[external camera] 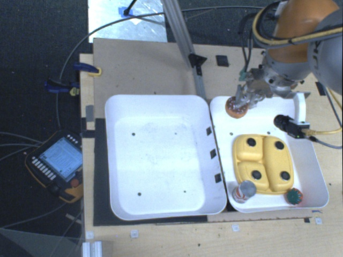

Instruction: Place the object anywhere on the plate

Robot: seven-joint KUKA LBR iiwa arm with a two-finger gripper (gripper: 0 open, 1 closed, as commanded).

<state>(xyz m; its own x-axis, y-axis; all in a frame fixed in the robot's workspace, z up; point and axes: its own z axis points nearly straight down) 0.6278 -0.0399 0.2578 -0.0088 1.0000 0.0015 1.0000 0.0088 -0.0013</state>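
White plastic is forming both shallow bins on the bench. Nearest the camera, along the front edge of the right bin, two small objects are lying: a grey-capped item at the front left corner, and a green-and-orange item at the front right corner. Both are sitting just beside the yellow plate, close to its front edge; whether either is touching it cannot be told.

The yellow plate is a divided tray with several compartments, each showing a dark round spot. It is lying flat in the middle of the right bin, with nothing resting on it.

The left bin is sitting edge to edge with the right bin, and small black clips are lining the seam between them.

Farther back, at the rear left corner of the right bin, a small round brown object is sitting well apart from the plate. The gripper is hanging directly over this object, at or just above its top. Whether the pincer is spread, pressed together, or pinching the object cannot be told at this resolution.

Beyond the gripper, the grey arm with its orange band is reaching in from the right. A teach pendant is lying left of the bench.
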